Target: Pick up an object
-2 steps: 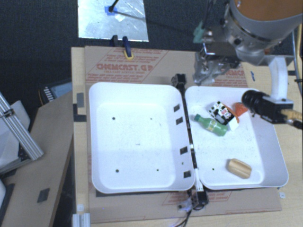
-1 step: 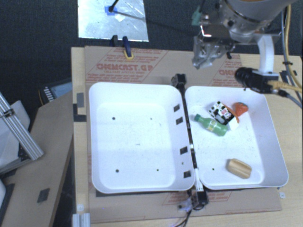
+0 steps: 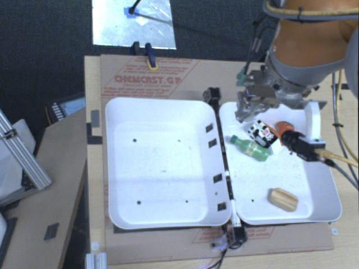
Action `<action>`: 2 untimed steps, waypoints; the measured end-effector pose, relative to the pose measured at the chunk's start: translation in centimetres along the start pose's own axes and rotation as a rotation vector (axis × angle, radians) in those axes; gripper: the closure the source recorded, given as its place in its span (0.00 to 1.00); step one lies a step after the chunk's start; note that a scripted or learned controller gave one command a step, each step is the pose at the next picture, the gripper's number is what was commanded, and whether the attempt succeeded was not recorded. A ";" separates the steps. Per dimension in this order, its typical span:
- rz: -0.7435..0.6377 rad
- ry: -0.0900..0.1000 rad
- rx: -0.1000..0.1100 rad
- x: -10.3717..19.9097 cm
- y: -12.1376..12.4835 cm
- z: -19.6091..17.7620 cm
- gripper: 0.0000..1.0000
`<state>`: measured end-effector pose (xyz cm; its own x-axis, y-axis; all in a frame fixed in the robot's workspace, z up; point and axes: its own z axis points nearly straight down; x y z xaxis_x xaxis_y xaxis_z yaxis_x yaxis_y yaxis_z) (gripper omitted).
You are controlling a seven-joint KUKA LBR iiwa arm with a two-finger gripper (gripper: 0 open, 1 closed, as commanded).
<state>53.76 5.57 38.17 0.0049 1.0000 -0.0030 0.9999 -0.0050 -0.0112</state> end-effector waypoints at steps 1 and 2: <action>-0.014 0.006 -0.016 5.9 -0.5 -3.7 1.00; -0.010 0.002 -0.005 9.0 3.7 4.9 1.00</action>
<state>57.48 14.52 33.20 -0.0055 1.0000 -0.0011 1.0000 0.0055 -0.0057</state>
